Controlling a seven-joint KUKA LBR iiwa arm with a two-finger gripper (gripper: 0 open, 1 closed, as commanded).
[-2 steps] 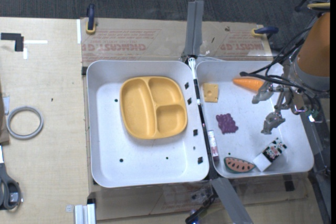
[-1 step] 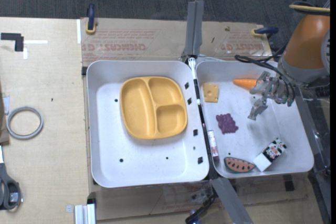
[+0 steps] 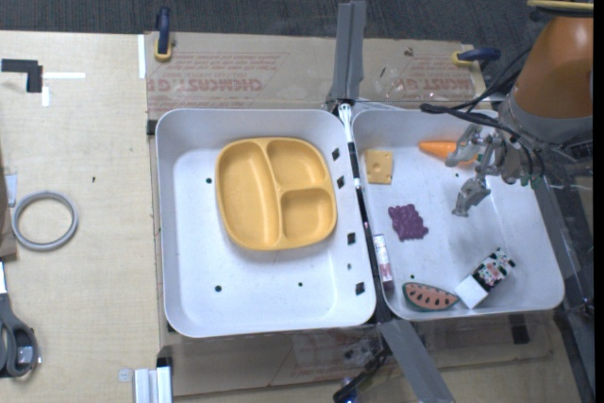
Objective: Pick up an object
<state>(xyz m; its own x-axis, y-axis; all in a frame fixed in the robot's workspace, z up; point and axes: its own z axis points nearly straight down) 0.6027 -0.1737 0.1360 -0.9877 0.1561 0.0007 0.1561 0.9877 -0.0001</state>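
Claw (image 3: 469,193) open, empty, near right bin's (image 3: 528,297) back edge; carrot (image 3: 436,148) just beside (grapes (image 3: 408,222) nearer front).

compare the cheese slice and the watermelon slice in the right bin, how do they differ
The cheese slice is pale yellow and squarish with small holes; the watermelon slice is a red wedge with a green rind and dark seeds. The cheese lies near the bin's far left corner, the watermelon against its near rim. Both are small toy foods lying flat in the right bin, apart from the gripper.
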